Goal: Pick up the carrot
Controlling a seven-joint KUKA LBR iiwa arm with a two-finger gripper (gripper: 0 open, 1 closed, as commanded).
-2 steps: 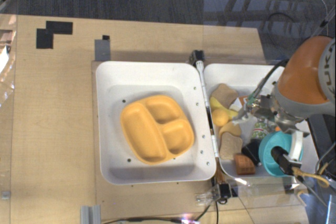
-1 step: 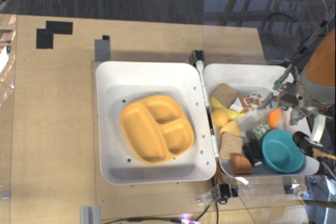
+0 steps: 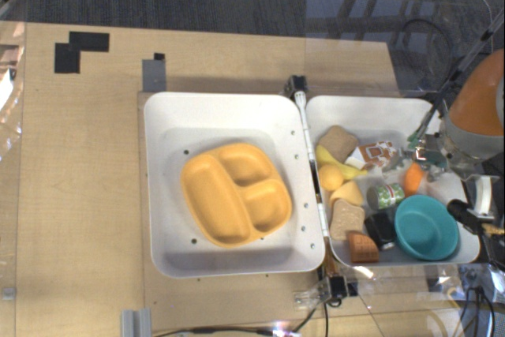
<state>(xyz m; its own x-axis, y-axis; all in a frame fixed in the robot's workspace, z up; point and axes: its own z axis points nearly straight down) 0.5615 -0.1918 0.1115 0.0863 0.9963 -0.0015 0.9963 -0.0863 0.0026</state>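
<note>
The carrot [image 3: 413,178] is a small orange piece lying in the right bin [image 3: 371,113], just above the rim of a teal bowl [image 3: 426,227]. My gripper [image 3: 427,156] hangs over the right side of that bin, directly above and slightly right of the carrot. The grey wrist and its orange band [image 3: 481,100] come in from the right edge. The arm's body hides the spot where the gripper meets the carrot, so I cannot tell whether they touch.
The right bin is crowded: bread slices [image 3: 338,142], yellow fruit [image 3: 333,160], a snack packet [image 3: 377,154], a green can [image 3: 387,195], a black object [image 3: 380,229] and a brown block [image 3: 363,247]. The left bin [image 3: 166,249] holds a yellow divided plate [image 3: 235,193].
</note>
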